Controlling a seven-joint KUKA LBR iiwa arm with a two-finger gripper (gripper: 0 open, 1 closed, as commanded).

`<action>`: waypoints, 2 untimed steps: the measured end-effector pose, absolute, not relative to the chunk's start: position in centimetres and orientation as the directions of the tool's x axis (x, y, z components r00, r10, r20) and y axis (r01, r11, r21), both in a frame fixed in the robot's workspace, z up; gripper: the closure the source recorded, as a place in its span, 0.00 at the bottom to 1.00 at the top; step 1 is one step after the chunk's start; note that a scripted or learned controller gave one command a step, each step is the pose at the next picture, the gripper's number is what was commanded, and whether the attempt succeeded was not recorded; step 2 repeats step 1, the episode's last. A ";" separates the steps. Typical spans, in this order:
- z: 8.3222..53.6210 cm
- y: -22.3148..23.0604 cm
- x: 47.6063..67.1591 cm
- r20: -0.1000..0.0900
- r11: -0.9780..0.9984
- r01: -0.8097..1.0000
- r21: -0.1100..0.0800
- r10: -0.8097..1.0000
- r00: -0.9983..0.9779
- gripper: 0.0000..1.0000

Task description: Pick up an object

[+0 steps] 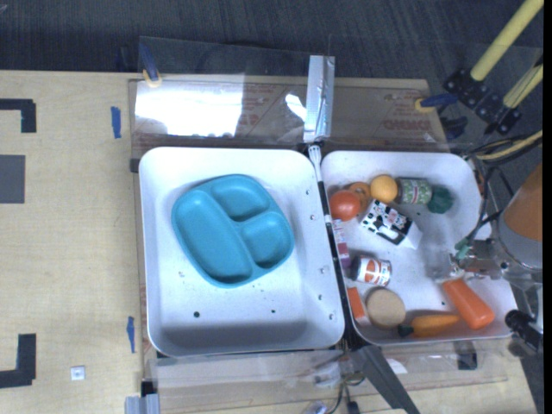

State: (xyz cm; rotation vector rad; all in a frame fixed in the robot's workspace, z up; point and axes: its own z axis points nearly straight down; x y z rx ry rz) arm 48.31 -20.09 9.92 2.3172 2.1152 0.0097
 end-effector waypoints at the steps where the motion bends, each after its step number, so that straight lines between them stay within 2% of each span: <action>1: 22.5 -8.2 48.2 0.003 -0.089 0.996 0.007 0.996 0.089 1.00; 2: 22.5 -8.2 48.2 0.003 -0.089 0.996 0.007 0.996 0.089 1.00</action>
